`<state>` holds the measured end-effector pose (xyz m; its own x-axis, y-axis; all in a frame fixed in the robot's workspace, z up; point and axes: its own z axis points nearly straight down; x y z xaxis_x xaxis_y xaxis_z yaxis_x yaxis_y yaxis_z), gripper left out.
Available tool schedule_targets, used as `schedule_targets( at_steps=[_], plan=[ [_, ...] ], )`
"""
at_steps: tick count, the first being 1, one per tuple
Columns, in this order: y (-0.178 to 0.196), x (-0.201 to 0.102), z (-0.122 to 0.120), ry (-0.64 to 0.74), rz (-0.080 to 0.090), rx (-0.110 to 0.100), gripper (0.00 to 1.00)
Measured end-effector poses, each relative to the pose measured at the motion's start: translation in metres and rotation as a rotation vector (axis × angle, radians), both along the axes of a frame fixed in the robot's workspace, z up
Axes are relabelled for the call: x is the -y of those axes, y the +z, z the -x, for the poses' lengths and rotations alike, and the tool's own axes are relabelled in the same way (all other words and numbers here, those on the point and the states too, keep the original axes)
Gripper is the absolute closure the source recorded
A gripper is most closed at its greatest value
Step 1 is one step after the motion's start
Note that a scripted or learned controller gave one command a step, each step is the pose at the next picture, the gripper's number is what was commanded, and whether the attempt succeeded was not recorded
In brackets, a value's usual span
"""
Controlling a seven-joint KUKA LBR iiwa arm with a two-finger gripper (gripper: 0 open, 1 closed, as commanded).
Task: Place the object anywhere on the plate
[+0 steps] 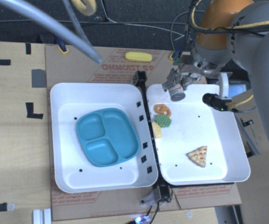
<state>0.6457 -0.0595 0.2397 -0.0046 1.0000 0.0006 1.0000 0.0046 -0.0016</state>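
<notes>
Three food pieces beside divider, pizza slice apart

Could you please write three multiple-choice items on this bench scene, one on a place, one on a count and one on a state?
1. Where does the blue plate lie?
A. in the left bin
B. in the right bin
C. on the cardboard behind the bins

2. How many compartments does the plate have?
A. one
B. three
C. five

3. What is on the plate?
A. the pizza slice
B. the pretzel
C. none of the toy foods

Answers:
1. A: it sits inside the left bin.
2. B: two raised ridges split it into three.
3. C: the pizza slice and pretzel lie in the right bin, where the end effector hovers over the far edge.
</notes>
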Motion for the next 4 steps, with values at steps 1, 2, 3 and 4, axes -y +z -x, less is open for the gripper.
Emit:
schedule_targets(
  at_steps=[1,2,3,4],
  plan=[
    [-0.008,-0.036,0.036,-0.001,0.001,-0.003,1.0],
    [-0.001,-0.083,0.062,0.001,-0.001,-0.002,1.0],
    [0.002,-0.128,0.092,0.001,0.0,-0.002,1.0],
    [-0.005,-0.173,0.112,0.001,0.001,-0.003,1.0]
  ],
)
